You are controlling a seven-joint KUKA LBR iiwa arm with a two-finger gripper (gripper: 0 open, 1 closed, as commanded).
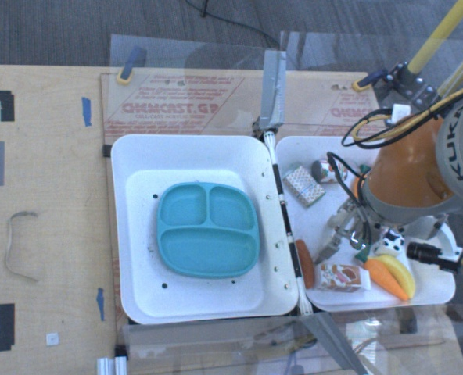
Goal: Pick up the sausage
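1. At the near edge of the right bin [443,291], a small red-and-white packet [342,276] lies flat, with an orange carrot [389,278] and a yellow banana [397,266] just beside it toward the near right corner.
2. The sausage [304,263], reddish brown, lies along the left wall of the right bin near its near left corner, touching or almost touching that wall, just beside the packet.
3. The gripper [342,237] hangs over the middle of the right bin, a little to the right of the sausage and apart from it; its fingers point down and to the left, and whether they are spread or closed cannot be told. Nothing shows between them.
4. Farther back in the right bin, a grey patterned block [303,185] rests near the left wall, with a small dark-and-silver object [323,169] just behind it.
5. In the left bin [130,233], a teal divided plate [208,230] sits near the middle.
6. Beyond both bins, on the worktop [44,178], a clear sheet with red lettering [173,100] lies along the far side.
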